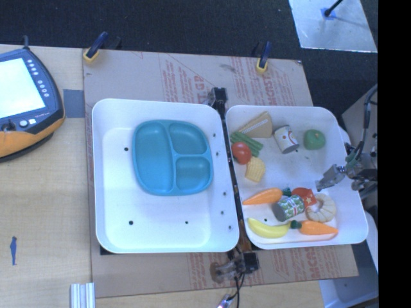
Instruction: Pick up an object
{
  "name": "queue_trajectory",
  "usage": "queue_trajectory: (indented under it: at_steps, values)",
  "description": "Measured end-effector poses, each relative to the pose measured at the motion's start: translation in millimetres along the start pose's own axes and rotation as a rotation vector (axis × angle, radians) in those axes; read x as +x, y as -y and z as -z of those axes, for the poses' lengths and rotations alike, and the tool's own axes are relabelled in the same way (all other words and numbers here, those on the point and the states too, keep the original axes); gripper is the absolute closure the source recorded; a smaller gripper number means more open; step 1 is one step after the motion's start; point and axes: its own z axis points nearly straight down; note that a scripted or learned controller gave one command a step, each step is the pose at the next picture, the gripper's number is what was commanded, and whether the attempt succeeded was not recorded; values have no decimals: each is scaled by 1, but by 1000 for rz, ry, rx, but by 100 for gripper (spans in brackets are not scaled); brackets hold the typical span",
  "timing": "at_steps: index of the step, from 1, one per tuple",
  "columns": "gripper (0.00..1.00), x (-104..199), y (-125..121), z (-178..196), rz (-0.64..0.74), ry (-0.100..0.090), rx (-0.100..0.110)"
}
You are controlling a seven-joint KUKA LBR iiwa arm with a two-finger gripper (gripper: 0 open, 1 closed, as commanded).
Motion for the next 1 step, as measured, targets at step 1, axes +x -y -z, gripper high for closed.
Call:
queue_trajectory:
  at_steps: [1]
  values:
    - [0,31,-33,-113,0,2,-3]
